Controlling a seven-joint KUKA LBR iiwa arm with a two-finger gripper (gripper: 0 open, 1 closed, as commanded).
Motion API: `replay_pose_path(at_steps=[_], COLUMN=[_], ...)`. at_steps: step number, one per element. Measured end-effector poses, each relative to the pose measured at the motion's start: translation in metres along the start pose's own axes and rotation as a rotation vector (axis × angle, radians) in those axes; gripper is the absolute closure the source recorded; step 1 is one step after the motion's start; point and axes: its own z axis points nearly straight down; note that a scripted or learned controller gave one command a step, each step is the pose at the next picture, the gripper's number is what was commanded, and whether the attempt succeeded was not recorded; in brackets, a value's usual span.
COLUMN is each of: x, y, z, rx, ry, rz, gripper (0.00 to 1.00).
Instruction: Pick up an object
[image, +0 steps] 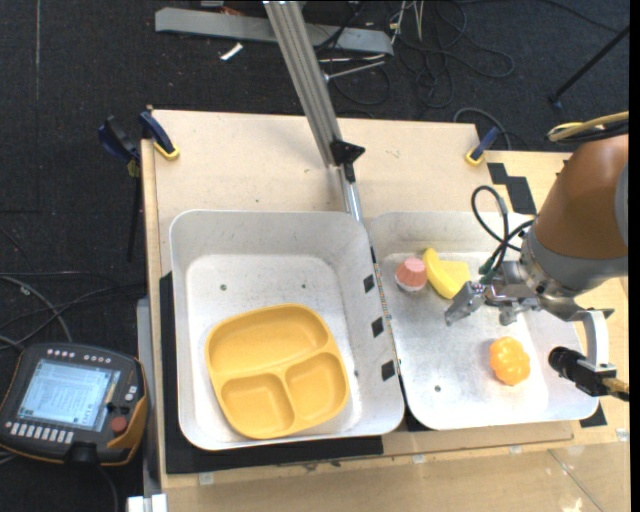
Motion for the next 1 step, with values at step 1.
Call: replay_pose_path(at_steps=[1], x=[-0.0051], y=[-0.0089], z=[0.0579], rx=[0.002], ry=[0.0], rz=[0.002], gripper=[0.0])
